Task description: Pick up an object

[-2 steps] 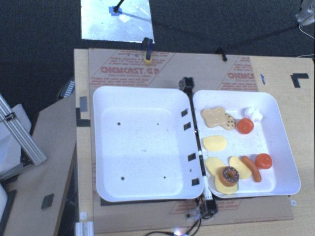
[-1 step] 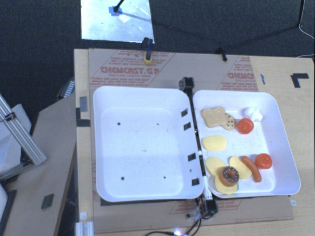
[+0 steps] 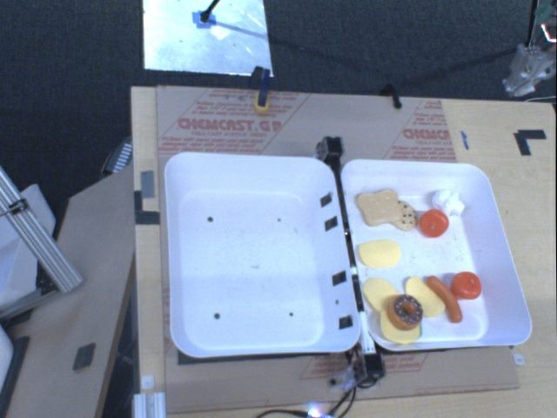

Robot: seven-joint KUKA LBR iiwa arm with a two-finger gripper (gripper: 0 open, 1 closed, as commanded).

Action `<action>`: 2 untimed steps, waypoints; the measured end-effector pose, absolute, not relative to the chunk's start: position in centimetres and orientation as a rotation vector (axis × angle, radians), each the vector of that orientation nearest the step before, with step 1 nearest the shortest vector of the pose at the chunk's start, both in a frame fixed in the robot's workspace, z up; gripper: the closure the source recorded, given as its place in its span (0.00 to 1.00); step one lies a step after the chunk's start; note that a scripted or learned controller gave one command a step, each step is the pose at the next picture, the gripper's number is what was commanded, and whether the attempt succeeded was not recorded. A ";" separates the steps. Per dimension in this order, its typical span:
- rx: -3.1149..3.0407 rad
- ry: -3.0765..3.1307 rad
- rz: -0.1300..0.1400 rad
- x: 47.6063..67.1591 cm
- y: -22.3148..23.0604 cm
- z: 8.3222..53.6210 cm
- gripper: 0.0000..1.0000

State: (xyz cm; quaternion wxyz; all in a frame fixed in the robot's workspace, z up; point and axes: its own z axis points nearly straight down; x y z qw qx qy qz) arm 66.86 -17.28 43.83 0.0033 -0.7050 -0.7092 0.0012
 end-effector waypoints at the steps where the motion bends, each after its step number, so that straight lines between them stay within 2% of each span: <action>1: -2.223 -2.237 -0.012 66.8 -15.8 54.3 1.00; 2: -2.227 -2.223 -0.001 66.8 -20.9 53.5 1.00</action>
